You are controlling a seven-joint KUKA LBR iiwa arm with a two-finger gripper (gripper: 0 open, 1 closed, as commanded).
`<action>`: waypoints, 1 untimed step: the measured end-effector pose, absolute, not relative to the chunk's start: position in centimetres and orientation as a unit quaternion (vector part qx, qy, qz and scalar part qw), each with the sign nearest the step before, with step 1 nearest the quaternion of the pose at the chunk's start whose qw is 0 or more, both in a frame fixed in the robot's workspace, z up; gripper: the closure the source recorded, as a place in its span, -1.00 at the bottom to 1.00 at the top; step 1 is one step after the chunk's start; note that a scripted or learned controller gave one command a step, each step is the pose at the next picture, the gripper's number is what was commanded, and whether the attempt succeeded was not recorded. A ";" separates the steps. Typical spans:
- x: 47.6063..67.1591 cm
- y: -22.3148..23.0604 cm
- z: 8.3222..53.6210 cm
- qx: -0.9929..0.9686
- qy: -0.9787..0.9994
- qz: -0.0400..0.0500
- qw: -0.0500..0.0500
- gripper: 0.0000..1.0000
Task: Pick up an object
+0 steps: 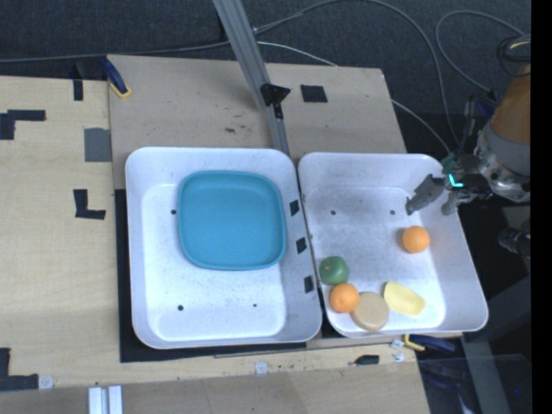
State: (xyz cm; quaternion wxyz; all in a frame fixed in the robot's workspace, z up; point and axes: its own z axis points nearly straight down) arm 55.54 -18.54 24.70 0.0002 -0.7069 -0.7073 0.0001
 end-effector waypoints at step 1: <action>55.5 -18.5 24.7 -0.707 -0.707 0.000 0.000 -1.00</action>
